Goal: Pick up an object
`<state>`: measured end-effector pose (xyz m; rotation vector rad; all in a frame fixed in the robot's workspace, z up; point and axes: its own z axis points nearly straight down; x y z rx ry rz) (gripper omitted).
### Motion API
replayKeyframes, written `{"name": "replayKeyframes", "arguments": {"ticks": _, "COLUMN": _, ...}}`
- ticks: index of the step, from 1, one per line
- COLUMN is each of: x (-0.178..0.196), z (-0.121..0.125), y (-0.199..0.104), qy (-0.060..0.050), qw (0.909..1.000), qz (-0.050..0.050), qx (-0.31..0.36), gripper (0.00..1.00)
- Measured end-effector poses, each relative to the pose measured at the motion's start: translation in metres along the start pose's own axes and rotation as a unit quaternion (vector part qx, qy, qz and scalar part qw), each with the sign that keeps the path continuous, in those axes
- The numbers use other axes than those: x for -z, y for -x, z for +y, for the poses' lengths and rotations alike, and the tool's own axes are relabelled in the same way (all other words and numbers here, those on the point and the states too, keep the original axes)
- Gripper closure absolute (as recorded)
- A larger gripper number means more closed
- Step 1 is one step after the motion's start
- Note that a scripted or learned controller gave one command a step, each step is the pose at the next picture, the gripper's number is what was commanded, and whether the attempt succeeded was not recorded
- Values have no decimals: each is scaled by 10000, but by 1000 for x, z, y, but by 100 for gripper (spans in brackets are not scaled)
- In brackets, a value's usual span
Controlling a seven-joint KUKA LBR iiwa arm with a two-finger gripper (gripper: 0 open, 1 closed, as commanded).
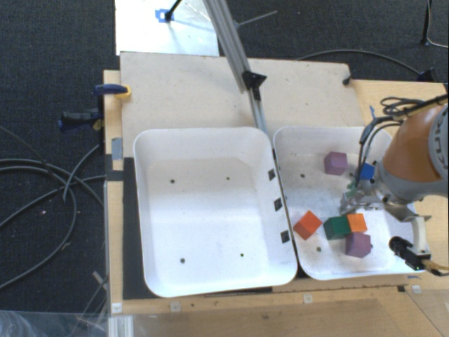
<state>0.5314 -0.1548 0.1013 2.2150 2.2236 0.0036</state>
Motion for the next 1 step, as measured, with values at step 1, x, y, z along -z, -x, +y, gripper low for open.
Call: {"name": "replayKeyframes", "arguments": {"ticks": 1, "x": 0, "z": 0, "y": 0, "qy": -1, "qw": 10000, "qz": 0, "qx": 2, "gripper": 0}}
